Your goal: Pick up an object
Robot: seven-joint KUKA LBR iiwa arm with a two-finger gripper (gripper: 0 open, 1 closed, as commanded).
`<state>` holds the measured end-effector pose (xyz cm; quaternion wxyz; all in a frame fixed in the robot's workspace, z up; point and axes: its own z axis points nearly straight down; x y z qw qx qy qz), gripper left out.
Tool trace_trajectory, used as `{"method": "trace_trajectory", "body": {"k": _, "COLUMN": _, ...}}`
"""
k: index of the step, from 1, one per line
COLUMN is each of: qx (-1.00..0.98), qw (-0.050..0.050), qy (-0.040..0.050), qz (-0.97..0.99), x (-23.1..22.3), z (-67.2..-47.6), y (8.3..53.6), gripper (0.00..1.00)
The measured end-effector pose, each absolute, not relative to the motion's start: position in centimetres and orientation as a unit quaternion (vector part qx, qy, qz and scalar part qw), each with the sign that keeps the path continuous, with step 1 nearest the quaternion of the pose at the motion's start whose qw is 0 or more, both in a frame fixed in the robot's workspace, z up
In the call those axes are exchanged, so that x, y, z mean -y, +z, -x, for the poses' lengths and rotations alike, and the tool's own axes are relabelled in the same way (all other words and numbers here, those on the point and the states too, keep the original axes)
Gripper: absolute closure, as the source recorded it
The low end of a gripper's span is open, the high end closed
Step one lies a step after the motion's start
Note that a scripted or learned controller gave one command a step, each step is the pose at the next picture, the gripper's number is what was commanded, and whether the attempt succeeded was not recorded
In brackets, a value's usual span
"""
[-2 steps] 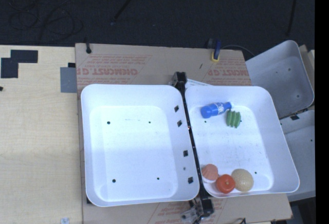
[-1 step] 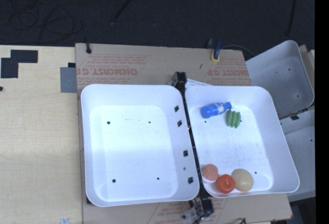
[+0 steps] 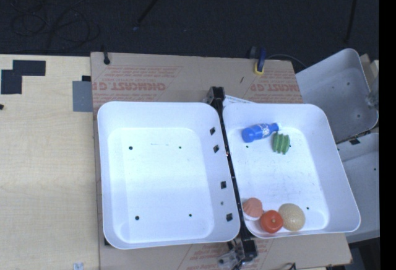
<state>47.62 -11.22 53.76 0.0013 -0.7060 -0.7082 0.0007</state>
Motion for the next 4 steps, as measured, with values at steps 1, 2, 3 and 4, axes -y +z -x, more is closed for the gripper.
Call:
{"method": "trace_trajectory", "body": {"k": 1, "qx": 0.708, "qw": 0.002, "qy": 0.0009, "qz": 0.706, "x": 8.1, "z": -47.6, "y": 53.8, "gripper": 1.0}}
{"method": "trace_trajectory", "body": {"k": 2, "qx": 0.708, "qw": 0.002, "qy": 0.0011, "qz": 0.706, "x": 6.6, "z": -47.6, "y": 53.8, "gripper": 1.0}}
{"method": "trace_trajectory", "body": {"k": 3, "qx": 0.708, "qw": 0.002, "qy": 0.0012, "qz": 0.706, "x": 3.5, "z": -47.6, "y": 53.8, "gripper": 1.0}}
{"method": "trace_trajectory", "body": {"k": 4, "qx": 0.705, "qw": 0.0, "qy": 0.0016, "qz": 0.709, "x": 9.7, "z": -47.6, "y": 53.7, "gripper": 1.0}}
